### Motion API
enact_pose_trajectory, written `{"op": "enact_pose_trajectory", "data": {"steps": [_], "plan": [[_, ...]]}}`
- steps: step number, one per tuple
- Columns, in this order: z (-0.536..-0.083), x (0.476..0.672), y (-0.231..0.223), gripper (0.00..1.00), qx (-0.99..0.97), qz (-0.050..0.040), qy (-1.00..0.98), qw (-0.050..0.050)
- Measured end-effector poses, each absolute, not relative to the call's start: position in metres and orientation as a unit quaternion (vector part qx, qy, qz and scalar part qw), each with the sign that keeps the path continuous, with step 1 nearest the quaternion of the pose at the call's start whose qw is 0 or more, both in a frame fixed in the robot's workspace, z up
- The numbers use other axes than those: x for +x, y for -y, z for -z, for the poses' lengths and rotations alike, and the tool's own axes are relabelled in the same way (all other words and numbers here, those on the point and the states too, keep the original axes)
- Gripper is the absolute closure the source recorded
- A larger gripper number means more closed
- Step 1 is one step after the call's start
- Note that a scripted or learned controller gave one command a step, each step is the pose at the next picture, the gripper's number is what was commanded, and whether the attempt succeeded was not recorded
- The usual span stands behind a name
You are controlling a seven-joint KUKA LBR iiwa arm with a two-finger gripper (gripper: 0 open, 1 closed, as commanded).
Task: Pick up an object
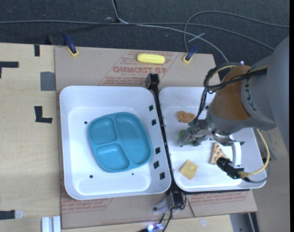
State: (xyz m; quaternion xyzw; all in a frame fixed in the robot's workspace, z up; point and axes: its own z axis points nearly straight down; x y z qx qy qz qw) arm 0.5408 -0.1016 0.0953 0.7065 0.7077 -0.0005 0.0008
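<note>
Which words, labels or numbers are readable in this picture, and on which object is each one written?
"CHEMCAST GP": red print on the cardboard sheet behind the two white bins, partly covered by the yellow object; the last letters are unsure.
A second red line under it: too blurred to read.
Faint red print on the cardboard edge in front of the left bin: too small to read.
No other text is readable.
</note>
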Motion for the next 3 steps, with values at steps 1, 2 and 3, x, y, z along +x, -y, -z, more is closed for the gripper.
{"op": "enact_pose_trajectory", "data": {"steps": [1,2,3], "plan": [[-0.158,0.541,0.101,1.0,0.707,-0.0012,-0.707,0.001],[-0.214,0.536,0.11,1.0,0.707,-0.001,-0.707,0.002],[-0.228,0.536,0.109,1.0,0.707,-0.0004,-0.707,0.0]]}}
